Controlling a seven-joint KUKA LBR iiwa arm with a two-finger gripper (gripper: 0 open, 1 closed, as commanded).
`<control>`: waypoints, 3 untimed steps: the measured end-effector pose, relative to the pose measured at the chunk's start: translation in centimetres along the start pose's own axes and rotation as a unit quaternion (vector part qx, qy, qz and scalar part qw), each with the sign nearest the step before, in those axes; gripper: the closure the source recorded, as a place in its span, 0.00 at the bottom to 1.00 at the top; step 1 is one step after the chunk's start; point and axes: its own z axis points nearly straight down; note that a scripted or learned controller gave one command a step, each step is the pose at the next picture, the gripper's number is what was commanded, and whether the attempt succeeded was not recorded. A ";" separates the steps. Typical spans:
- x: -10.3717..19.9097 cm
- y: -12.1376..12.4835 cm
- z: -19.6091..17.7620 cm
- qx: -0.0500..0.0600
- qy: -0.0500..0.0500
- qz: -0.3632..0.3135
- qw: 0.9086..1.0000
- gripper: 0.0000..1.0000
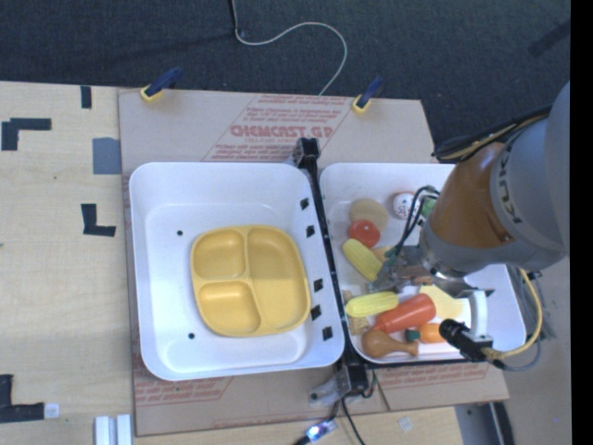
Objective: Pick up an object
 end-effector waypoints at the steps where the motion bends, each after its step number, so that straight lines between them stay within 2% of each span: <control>1: 0.6 -0.3 -4.4 -0.001 0.000 -0.001 1.000 1.00; 2: -0.2 -0.1 -10.3 -0.002 0.000 0.000 1.000 1.00; 3: -0.1 0.0 -13.1 -0.001 0.000 -0.001 1.000 1.00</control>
